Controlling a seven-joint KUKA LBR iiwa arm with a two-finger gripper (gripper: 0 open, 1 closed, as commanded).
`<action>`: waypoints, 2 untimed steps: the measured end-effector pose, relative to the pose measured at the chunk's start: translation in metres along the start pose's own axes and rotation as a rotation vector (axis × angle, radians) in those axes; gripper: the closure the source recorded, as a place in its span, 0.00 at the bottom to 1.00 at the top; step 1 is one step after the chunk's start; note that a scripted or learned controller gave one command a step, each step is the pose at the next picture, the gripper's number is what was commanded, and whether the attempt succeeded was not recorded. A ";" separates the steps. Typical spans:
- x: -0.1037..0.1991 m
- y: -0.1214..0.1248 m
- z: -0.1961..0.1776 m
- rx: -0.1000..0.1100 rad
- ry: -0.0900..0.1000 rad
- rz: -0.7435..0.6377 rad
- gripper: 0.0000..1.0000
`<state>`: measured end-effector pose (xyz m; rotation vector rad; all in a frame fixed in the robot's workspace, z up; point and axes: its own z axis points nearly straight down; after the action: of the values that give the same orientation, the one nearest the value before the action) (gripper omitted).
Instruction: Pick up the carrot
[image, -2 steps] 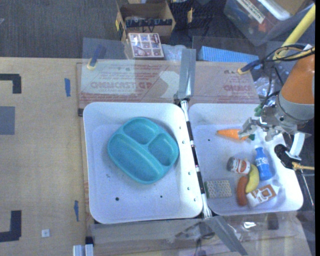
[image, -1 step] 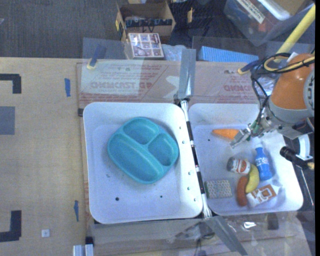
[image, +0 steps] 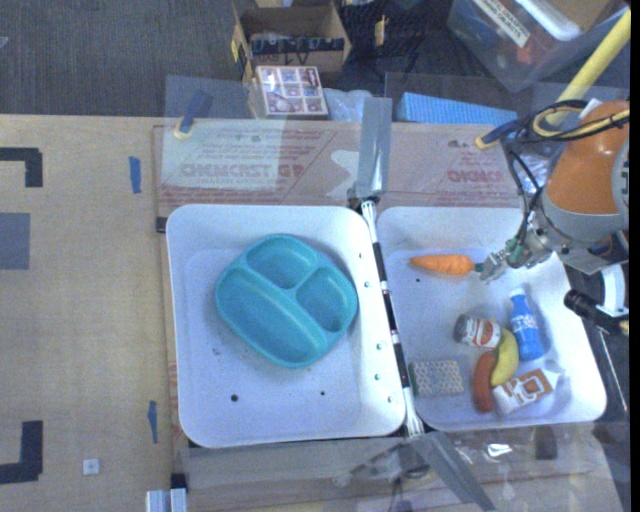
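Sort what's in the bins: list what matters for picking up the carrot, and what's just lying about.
For the job: carrot in the right bin; gripper just beside its right end.

Lying about: teal divided plate in the left bin; blue bottle, small can, banana, sponge.

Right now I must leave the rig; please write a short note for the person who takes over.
Gripper: low in the right bin, just right of the carrot's tip; I cannot tell if it is open or shut.
Carrot: lying flat in that bin's upper left part, not lifted.
Done: arm is brought next to the carrot.
Left: grasp the carrot and lift it.
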<state>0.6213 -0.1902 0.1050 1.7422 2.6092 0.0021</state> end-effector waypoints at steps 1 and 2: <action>0.000 0.000 0.000 0.000 0.000 0.000 0.00; 0.032 0.040 0.018 -0.003 -0.002 -0.266 0.00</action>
<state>0.6460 -0.1456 0.0873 1.3788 2.8143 0.0026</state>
